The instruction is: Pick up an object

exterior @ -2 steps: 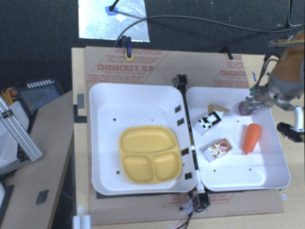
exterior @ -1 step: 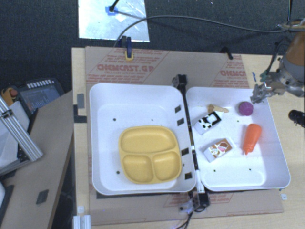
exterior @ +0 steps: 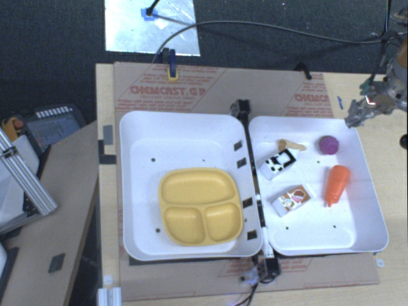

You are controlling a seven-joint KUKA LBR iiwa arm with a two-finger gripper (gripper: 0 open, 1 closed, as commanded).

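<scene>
Pincer [exterior: 357,116] hangs over the right bin's [exterior: 319,238] far right corner, above its rim, and whether it is spread or pressed together I cannot tell; nothing shows in its grip. Nearest it in that bin lie a purple ball [exterior: 329,145] and an orange carrot [exterior: 336,183] whose long axis runs nearly straight toward the near edge, thick end far; a black-and-white cow block [exterior: 279,164], a tan piece [exterior: 291,146] and a small printed box [exterior: 292,199] sit leftward. Beside it the left bin [exterior: 137,139] holds a yellow divided plate [exterior: 200,205], both bins on a cardboard-covered worktop [exterior: 210,88].
</scene>
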